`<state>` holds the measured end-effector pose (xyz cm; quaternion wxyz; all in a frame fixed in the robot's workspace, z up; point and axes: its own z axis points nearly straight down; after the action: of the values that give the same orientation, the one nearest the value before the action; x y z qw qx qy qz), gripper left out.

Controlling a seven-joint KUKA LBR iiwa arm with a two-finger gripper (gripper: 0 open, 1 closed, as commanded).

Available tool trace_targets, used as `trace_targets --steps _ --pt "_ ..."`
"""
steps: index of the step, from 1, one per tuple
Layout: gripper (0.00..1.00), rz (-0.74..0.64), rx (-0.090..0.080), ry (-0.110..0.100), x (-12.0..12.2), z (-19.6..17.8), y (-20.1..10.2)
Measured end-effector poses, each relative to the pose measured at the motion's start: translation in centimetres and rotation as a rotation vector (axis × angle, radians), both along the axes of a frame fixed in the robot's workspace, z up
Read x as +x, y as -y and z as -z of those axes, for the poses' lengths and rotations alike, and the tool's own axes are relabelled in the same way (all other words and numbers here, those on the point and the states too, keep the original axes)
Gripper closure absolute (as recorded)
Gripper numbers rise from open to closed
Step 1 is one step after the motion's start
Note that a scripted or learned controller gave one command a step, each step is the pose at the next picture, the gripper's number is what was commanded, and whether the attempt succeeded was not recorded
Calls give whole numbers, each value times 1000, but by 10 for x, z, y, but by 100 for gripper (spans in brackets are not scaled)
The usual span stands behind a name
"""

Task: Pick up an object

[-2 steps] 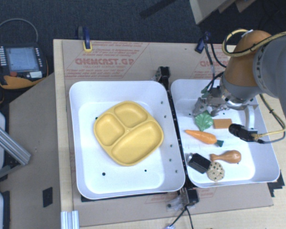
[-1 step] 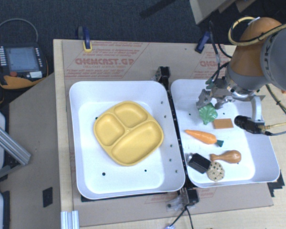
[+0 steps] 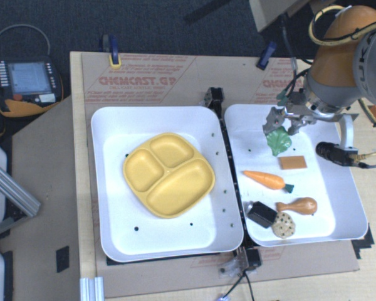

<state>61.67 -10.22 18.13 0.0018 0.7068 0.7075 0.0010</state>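
My gripper (image 3: pixel 282 126) hangs over the far part of the right bin (image 3: pixel 341 231). Its two grey fingers close on the top of a green broccoli-like toy (image 3: pixel 279 142), which hangs just below them. Nearer the front of this bin lie a tan flat rectangle (image 3: pixel 292 163), an orange carrot (image 3: pixel 264 179) with a green tip, a brown drumstick (image 3: pixel 297 205), a small black block (image 3: pixel 261 214) and a speckled round cookie (image 3: pixel 283 226).
The left bin (image 3: pixel 109 231) holds a yellow divided plate (image 3: pixel 169 174). A black clamp (image 3: pixel 214 97) sits at the far end of the ridge between the bins. A handheld screen unit (image 3: pixel 26 83) lies off the bench at the far left.
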Motion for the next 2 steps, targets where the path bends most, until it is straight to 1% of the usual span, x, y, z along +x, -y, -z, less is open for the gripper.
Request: trace_targets --steps 1,2 --pt "100 0 -1 4 4 -56 10" --pt "100 -1 2 -7 -13 -46 -36"
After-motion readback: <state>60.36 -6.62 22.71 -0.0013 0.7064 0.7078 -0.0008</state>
